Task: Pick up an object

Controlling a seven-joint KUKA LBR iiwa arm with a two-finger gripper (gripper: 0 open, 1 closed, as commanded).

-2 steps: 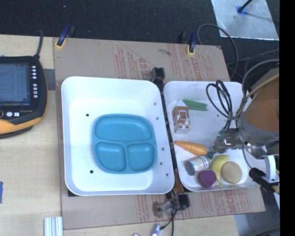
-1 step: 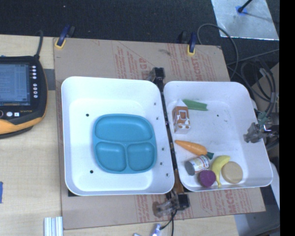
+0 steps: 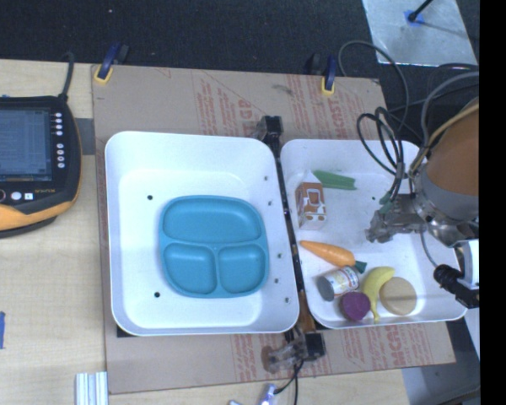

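The gripper (image 3: 386, 229) is hovering over the right bin (image 3: 354, 154) near its right rim, with bare bin floor spreading out to its left; whether it is clenched or released cannot be told. Below and left of it, a carrot (image 3: 326, 252), bottle (image 3: 340, 281), banana (image 3: 376, 283), plum (image 3: 355, 307) and round block (image 3: 398, 297) are crowding the bottom rim. A small carton (image 3: 311, 205) and a green stick (image 3: 334, 180) are lying up-left, while the arm (image 3: 454, 163) is reaching in from the right.

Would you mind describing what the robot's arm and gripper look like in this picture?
The arm is a rounded grey body with a broad orange band above the wrist. Black cables loop beside it over the right bin. The gripper is a small grey metal assembly, too dark and blurred for finer detail.
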